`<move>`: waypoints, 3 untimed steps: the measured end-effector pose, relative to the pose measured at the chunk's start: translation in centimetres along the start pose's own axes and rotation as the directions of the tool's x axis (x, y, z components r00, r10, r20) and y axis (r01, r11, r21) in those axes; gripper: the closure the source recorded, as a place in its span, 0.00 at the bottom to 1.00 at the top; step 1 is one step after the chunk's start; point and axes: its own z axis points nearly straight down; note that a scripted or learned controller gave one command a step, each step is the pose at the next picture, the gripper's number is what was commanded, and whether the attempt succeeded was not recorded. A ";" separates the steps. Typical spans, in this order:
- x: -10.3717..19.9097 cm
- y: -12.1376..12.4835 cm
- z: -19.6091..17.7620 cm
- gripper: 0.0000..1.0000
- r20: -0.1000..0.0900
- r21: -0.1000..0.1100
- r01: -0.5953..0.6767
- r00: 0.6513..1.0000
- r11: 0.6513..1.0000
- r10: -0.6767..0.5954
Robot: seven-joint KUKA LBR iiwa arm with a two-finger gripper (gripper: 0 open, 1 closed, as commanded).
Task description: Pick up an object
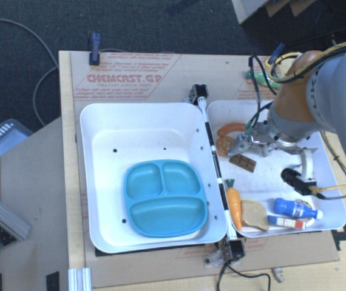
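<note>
Fingers of my gripper [244, 143] hang low in the right bin [337, 214], but I cannot tell if they are spread or pinched. I think I am here because small things lie close. Just under me is a brown chocolate bar [243, 162], and a pretzel [224, 144] sits beside me by the wall. Farther off lie a carrot [234, 204], some bread [255, 214] and a blue bottle [294, 208]. Over in the left bin [100, 126] rests a blue plate [165, 197].

Blue tray [165, 197], orange carrot [234, 204], white bins [100, 162].
</note>
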 end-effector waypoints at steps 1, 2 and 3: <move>-0.4 -2.7 0.0 0.00 -0.001 0.003 -0.001 1.000 1.000 0.001; -0.8 -0.5 0.0 0.00 0.000 0.000 0.000 1.000 1.000 0.000; -0.8 -0.4 -1.0 1.00 0.001 -0.002 0.001 1.000 1.000 -0.001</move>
